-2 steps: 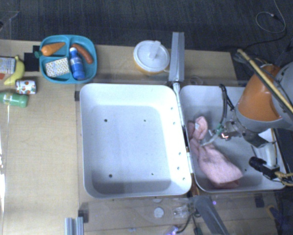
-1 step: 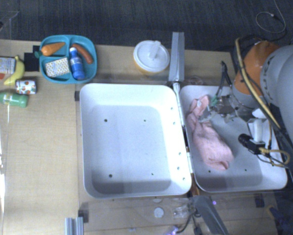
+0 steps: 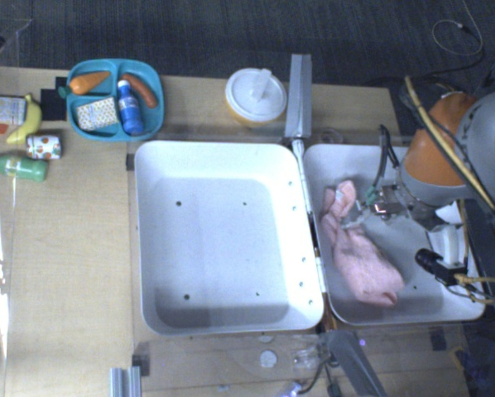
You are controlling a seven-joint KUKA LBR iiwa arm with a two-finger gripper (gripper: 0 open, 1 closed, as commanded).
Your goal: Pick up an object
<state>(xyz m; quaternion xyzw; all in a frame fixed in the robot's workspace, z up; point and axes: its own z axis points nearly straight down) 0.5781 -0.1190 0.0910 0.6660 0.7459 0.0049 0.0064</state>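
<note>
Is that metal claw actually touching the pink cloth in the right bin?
Cannot tell. In the camera view, the gripper overlaps the pink cloth's upper edge, but neither contact nor gap shows plainly.

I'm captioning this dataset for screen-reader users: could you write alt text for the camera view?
A grey robot arm with an orange band reaches from the right, its gripper low over a pink cloth in the right white bin. Beyond the left white bin sit a blue tray of toy food and a lidded cup.

Blue tray [image 3: 152, 98] w/ toy food top left; lidded cup [image 3: 255, 95] behind bins; banana [image 3: 28, 120], can [image 3: 43, 146], green bottle [image 3: 16, 167] far left.
</note>
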